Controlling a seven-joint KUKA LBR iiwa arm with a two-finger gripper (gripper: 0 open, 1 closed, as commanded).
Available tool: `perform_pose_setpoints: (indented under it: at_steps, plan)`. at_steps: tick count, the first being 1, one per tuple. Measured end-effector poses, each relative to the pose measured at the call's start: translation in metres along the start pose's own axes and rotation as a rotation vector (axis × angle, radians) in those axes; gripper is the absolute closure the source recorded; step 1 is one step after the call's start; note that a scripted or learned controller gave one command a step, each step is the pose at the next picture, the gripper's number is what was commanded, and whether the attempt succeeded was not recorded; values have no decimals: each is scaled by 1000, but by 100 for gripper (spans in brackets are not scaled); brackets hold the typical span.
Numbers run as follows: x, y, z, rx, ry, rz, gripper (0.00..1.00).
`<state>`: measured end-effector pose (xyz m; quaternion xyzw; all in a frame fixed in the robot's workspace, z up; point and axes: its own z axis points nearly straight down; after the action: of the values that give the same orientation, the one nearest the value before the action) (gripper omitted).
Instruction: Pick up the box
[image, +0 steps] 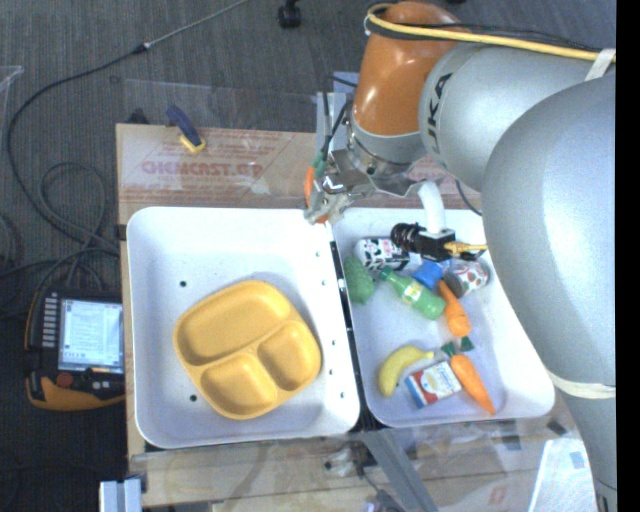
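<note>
A small red and white box (432, 384) lies near the front of the right bin (520, 390), between a banana (399, 366) and a carrot (471, 384). A black and white spotted carton (376, 253) and a small blue box (431, 273) lie nearer the back of that bin. My gripper (323, 203) hangs over the back rim where the two bins meet, well away from the red and white box. Nothing shows between its tips.
The left bin (160, 260) holds a yellow divided tray (248, 347). The right bin also holds a green bottle (417, 296), a green vegetable (357, 283), a second carrot (456, 316) and a small can (471, 277). The arm covers the right bin's far right.
</note>
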<state>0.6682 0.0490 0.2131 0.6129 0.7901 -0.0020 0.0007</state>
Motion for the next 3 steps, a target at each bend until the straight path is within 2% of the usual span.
perform_pose_setpoints:
  at_steps: [1,2,3]
  plan:
    - [40,10,30,0,2,-63,100]
    - [67,17,12,-1,3,-82,100]
    - [29,8,-34,-2,-1,-144,100]
